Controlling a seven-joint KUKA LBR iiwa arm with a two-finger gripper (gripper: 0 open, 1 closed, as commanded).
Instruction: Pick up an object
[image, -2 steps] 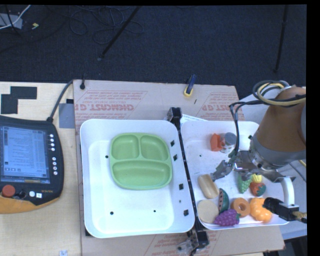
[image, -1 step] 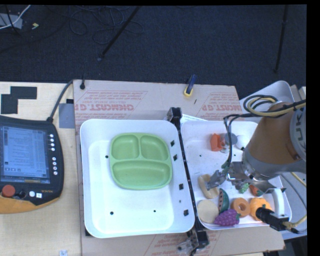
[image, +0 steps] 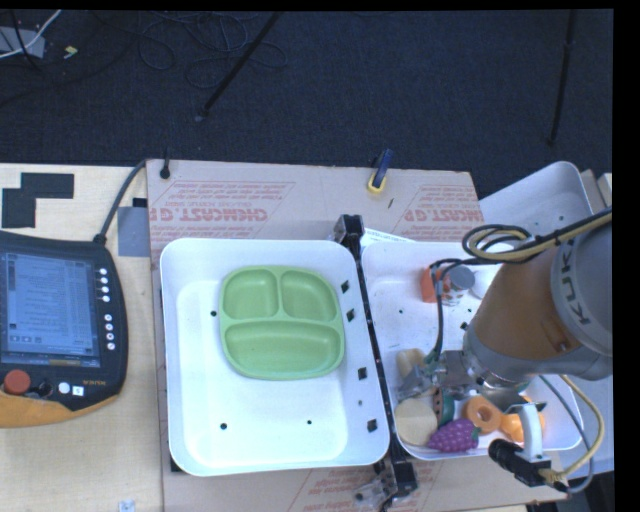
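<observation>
Here you see the gripper low in the right bin, just beside the purple grapes, presumably positioned to grab from that cluttered corner, grip state untellable.

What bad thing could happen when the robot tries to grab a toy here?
The toys, like the purple grapes and the orange piece, are crowded in the right bin's near corner, so the gripper might bump neighbours or pinch two. It could also close on nothing.
</observation>
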